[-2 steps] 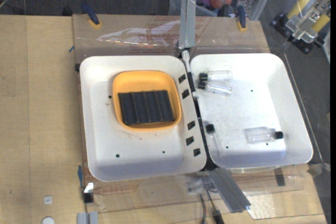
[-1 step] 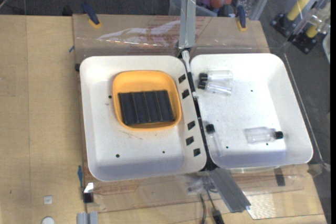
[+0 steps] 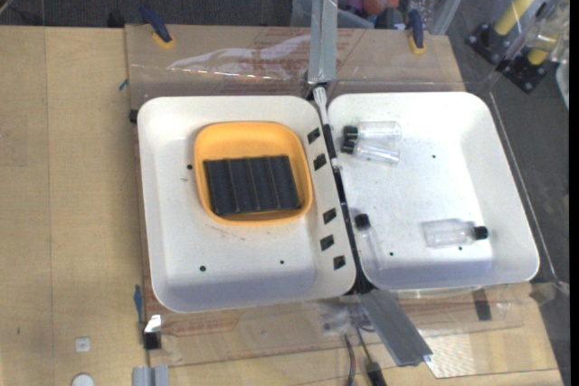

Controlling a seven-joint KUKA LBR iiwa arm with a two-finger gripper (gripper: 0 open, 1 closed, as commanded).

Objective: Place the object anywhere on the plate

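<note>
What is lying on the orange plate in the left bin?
A dark ribbed rectangular block lies flat on the orange plate, covering most of its floor; the plate surface beneath it is hidden.

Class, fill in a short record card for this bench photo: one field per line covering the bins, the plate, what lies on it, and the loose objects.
left bin: holds the plate
plate: orange, squarish, rounded corners
on plate: dark ribbed block, lying flat
right bin: holds two clear bottles
bottle one: black cap, on its side, near the top left of the right bin
bottle two: black cap, on its side, near the lower right
bottles: apart from each other
</note>
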